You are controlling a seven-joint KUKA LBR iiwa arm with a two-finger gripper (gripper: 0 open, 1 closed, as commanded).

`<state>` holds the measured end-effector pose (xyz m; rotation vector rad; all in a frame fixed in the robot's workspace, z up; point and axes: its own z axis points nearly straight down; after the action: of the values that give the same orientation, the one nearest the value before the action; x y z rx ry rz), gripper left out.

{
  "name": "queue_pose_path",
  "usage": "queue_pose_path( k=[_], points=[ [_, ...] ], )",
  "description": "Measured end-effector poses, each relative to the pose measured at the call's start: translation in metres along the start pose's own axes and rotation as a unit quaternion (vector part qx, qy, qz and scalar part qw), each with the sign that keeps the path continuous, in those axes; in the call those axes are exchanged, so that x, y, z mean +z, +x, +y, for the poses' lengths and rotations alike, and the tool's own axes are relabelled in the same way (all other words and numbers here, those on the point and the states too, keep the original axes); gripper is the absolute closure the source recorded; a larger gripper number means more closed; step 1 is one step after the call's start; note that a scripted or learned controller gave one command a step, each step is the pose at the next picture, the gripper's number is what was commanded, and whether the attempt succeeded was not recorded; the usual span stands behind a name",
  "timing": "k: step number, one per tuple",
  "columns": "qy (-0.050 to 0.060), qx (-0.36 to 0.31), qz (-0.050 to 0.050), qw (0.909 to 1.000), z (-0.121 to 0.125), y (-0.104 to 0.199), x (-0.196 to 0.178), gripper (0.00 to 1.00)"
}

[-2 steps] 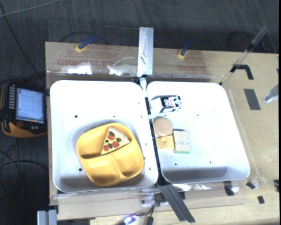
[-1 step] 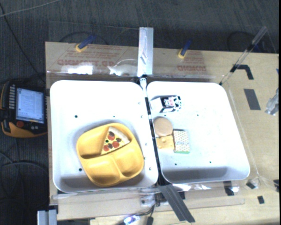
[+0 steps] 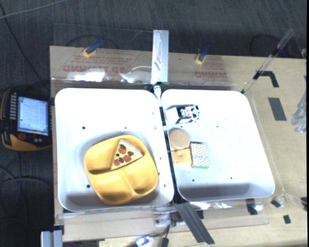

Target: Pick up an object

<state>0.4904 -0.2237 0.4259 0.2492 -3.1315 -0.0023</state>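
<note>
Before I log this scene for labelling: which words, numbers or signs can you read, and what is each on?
None can be read for certain.
Red print on the clear sheet behind the bins: mirrored and blurred, unreadable.
Lit screen of the handheld pendant left of the bench: text too small.
Patterned small packet in the right bin: no legible words.

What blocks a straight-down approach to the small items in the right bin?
Nothing visible lies over them. The black-and-white toy, the round tan piece and the patterned block sit uncovered near the right bin's left wall, which could crowd the fingers.
</note>
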Motion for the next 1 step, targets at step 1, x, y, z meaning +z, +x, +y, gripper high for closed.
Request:
queue_pose_path(
  k=[1],
  points=[
    [-0.001,-0.286,0.000,0.9581,0.0037,-0.0091,0.0109,1.00]
  ],
)
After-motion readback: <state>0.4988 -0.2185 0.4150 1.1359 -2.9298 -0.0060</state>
